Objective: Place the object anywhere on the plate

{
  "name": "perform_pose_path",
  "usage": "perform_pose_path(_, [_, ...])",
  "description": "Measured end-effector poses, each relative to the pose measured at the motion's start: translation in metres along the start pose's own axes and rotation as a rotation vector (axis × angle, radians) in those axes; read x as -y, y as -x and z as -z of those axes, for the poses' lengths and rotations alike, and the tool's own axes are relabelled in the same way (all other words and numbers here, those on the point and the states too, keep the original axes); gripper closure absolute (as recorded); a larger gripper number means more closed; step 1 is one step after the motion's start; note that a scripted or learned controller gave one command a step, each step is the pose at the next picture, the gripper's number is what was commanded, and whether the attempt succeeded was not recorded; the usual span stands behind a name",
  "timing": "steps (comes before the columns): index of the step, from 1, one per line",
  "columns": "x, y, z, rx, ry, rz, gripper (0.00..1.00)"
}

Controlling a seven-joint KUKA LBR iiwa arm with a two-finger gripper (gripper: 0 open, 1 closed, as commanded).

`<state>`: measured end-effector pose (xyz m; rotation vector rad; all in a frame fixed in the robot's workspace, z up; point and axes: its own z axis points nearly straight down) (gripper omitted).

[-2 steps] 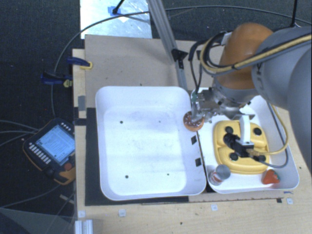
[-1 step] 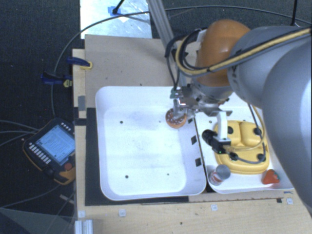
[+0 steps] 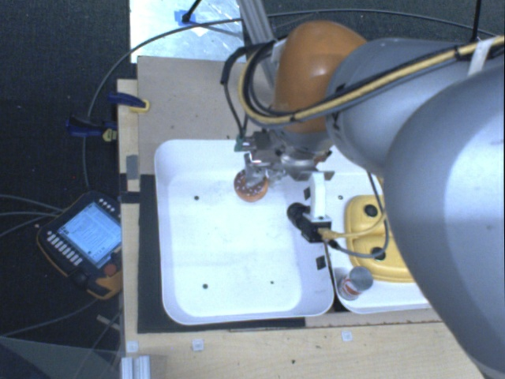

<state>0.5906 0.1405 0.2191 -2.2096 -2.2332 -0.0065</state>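
Over the far part of the left shallow white plastic bin [image 3: 237, 290], on the pale wooden table [image 3: 260, 352]: the grey two-finger hand [image 3: 254, 166] of the grey arm with its orange band [image 3: 316, 58], reaching in from the right and hanging low above the bin floor. Directly beneath the fingertips, a small round orange-brown object [image 3: 252, 187], touching or all but touching the hand from below; impossible to tell whether resting on the bin floor or lifted clear of it. Fingers hidden behind the wrist hardware and blurred, so cannot tell whether spread, pressed together, or pinching the object. In the right white bin [image 3: 371, 305], mostly covered by the arm, a yellow rounded plastic item [image 3: 364, 215] and, near the front edge, a small grey-capped piece [image 3: 357, 279], both well apart from the hand. Beside the table at left, on the dark floor, a handheld control pendant with a lit blue screen [image 3: 85, 239].
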Motion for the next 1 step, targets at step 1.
perform_pose_path(1, [0.0003, 0.0039, -0.0006, 0.002, -0.002, -0.005, 0.00])
